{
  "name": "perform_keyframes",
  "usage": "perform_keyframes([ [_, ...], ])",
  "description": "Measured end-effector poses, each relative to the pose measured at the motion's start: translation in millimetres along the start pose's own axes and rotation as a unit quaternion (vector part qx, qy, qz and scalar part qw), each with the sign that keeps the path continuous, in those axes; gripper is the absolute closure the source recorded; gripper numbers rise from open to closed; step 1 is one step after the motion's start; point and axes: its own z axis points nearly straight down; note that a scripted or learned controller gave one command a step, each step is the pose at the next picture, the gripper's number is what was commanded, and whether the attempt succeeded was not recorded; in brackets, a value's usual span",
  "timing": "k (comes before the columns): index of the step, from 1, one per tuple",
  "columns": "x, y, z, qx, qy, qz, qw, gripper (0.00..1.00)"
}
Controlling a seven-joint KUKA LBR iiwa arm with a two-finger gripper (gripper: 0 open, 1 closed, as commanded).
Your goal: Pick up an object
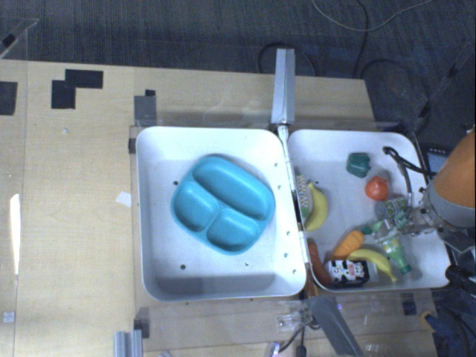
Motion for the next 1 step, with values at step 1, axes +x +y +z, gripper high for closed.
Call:
perform_keyframes([
  [1, 58.7, 9.3, -72.3, 0.003, 0.001, 0.175, 0.9846, 1.00],
])
